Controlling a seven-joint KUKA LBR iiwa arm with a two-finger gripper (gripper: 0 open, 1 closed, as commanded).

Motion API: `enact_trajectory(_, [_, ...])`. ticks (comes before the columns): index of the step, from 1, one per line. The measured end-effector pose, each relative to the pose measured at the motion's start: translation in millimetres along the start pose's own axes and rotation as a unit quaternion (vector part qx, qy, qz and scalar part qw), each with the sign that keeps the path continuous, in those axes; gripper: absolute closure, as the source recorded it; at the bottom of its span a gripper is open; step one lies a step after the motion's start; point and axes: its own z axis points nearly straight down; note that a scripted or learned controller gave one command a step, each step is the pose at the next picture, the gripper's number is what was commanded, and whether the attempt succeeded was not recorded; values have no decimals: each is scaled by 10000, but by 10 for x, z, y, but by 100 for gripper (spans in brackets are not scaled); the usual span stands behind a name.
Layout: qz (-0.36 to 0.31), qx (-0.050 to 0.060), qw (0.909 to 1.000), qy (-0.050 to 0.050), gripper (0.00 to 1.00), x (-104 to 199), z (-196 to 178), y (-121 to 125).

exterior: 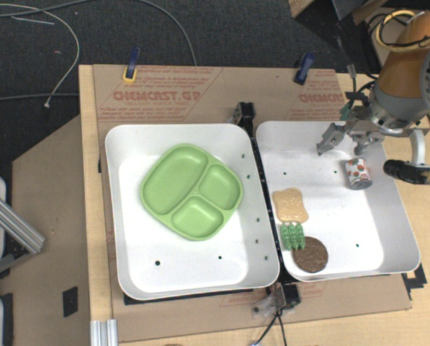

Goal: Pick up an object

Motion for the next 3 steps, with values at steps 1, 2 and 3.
enact_trajectory(1, [1,17,10000,23,0,14,625,-13])
enact_trajectory(2, [-4,-12,10000,6,100,9,475,3])
enact_trajectory(3, [6,-41,10000,-16,100,-56,12,33])
